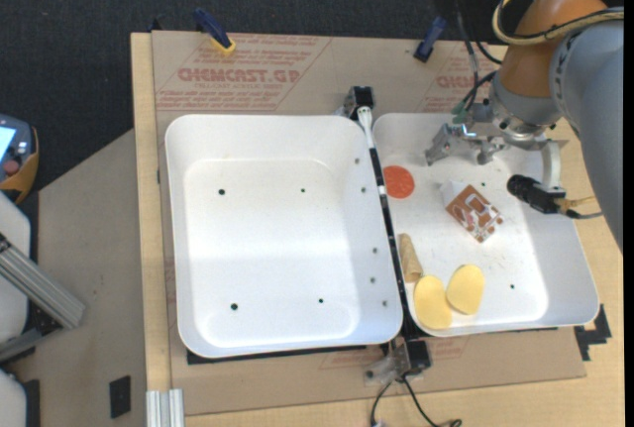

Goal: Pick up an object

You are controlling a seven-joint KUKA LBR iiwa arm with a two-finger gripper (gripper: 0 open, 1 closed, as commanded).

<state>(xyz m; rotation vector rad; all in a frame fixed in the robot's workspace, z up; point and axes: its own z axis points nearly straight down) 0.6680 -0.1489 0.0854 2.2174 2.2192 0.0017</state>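
Over the far end of the right bin (555, 308), you see the arm reach in from the right, its orange-banded wrist bent downward. The gripper (463, 150) hangs with fingers spread, nothing between them. Left of the gripper and slightly nearer lies the red disc (398, 182). The brown-and-white block (473, 213) sits near it on the front side. Two yellow pieces (466, 288) and a tan cylinder (409, 257) lie well apart from it.

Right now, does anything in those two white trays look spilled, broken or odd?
Nothing looks spilled or broken. The small things all sit loose in the right bin: a red disc, a patterned block lying askew, a tan stick against the wall, two yellow pieces touching.
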